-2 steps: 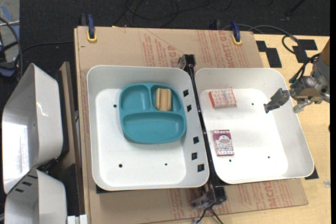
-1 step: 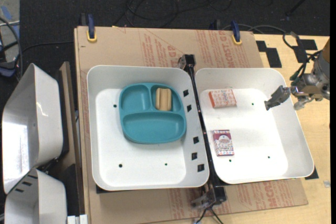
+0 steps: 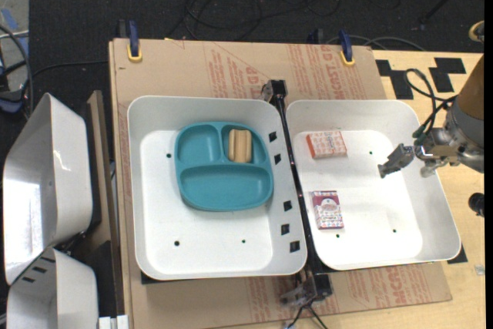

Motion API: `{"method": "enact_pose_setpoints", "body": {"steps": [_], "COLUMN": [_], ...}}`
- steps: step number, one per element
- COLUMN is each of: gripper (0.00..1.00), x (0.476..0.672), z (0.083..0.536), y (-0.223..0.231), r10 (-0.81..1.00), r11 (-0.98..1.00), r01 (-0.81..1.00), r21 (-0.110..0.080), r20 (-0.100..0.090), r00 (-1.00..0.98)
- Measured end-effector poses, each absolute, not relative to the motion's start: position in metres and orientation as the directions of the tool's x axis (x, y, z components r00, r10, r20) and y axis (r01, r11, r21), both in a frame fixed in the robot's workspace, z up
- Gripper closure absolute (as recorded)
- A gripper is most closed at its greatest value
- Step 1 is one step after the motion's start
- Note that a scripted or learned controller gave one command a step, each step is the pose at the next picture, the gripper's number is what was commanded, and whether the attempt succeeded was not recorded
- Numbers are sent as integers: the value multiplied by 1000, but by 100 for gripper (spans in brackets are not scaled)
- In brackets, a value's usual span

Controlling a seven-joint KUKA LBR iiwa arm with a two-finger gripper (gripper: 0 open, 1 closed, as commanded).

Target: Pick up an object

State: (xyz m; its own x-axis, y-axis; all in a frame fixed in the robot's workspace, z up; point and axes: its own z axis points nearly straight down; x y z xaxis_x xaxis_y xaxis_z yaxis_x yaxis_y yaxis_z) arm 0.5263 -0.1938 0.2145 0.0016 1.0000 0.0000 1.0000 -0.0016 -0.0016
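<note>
Two shallow white bins sit side by side on a counter (image 3: 231, 65) topped with printed cardboard, which is clamped at its far edge, likely so nothing slides while the arm works. The left bin (image 3: 154, 243) holds a teal divided plate (image 3: 224, 167), smooth moulded plastic with rounded corners and three compartments. A small tan block (image 3: 240, 145), wood or bread by its look, lies in the plate's upper right compartment, where the raised walls keep it from rolling.

The right bin (image 3: 431, 235) holds two flat packs, well apart and each with open floor around it. The far one is a pinkish box (image 3: 326, 144) lying lengthwise across the bin near its far left part. The nearer one is a small card pack (image 3: 327, 209) with a red and white printed face, lying near the bin's left wall. Both look like thin cardboard, light and stiff, with low edges that give little to pinch.

The gripper (image 3: 394, 161) hangs over the right part of the right bin, reaching in from the right rim at a slant, with nothing between its fingers. At this size I cannot tell whether they are spread or closed. Judging by its place, either pack is a likely target, and the pinkish box lies somewhat closer. No object is lifted yet.
</note>
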Motion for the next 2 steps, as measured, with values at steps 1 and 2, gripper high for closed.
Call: {"method": "enact_pose_setpoints", "body": {"steps": [1,2], "gripper": [0,0], "x": [519,511], "z": [169,110], "y": [-189,-187], "r10": [1000,1000], "r11": [-2,-2], "r01": [1000,1000], "r21": [-1,-2], "r20": [0,1], "r00": [2,2]}}
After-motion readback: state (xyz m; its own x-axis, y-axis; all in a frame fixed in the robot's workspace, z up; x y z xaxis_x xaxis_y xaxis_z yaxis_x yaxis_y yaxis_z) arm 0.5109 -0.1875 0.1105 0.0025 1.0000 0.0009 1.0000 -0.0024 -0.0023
